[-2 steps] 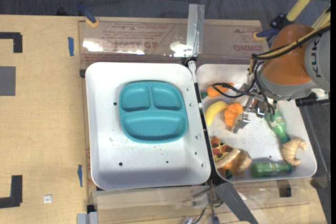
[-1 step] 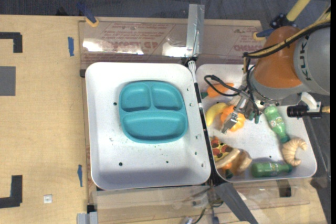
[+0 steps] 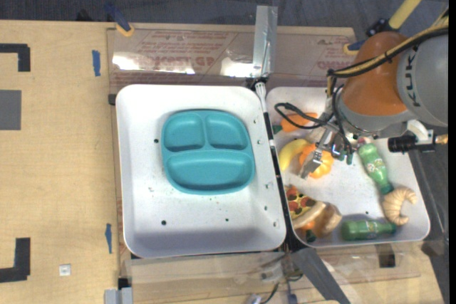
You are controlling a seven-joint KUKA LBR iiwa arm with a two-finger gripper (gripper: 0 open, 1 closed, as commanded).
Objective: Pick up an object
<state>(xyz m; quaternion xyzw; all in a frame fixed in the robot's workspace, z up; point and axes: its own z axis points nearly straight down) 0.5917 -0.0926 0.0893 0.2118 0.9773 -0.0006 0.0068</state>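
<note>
Yellow-orange toy fruit (image 3: 305,155) is sitting by the right bin's (image 3: 420,224) left wall, my gripper (image 3: 318,159) is hovering right over it, jaws slightly apart and gripping nothing, lift not yet done.

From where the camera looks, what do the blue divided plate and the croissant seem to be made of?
Blue divided plate: probably moulded plastic, smooth and matte, one even teal colour. Croissant: likely toy plastic or rubber, with a uniform tan surface; too small to be sure.

Single fixed camera above bench (image 3: 50,153) — looks down at slant, mid-range — both white bins (image 3: 142,224) in frame.
</note>
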